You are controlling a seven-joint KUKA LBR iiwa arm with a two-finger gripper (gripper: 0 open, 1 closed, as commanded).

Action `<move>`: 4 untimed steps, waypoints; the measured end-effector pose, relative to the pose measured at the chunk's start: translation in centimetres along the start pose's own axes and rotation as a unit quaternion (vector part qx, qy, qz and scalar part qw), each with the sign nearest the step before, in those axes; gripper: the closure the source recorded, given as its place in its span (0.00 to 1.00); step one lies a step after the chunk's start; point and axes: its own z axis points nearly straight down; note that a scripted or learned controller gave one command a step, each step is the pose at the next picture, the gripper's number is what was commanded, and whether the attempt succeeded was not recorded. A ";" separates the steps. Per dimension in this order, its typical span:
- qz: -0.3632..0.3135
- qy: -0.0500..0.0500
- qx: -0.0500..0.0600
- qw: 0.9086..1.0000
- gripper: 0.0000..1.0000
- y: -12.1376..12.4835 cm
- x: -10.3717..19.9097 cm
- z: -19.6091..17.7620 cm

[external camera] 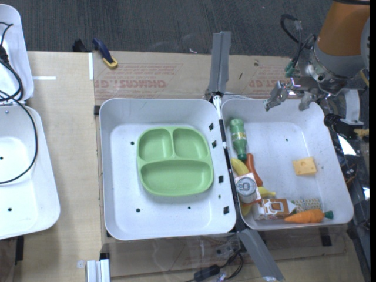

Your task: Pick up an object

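cheese wedge (305, 167), one of the pickable things, is lying alone at about 3 o'clock in the right bin (286, 133). the arm (345, 22) is reaching in from 2 o'clock, and its gripper (291, 97) is hanging over that bin's far rim with fingers spread and nothing between them. along the bin's left wall a green bottle (237, 135), banana (241, 169) and can (246, 187) are crowding together; a carrot (305, 217) is lying at 6 o'clock. the left bin (115, 175) is holding a green divided plate (174, 160).

Pincer (289, 97) open, empty, above right bin (329, 135) far rim; cheese wedge (305, 167) below.
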 end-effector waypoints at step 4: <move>-0.297 -0.001 -0.006 0.955 0.00 -10.5 -11.9 16.2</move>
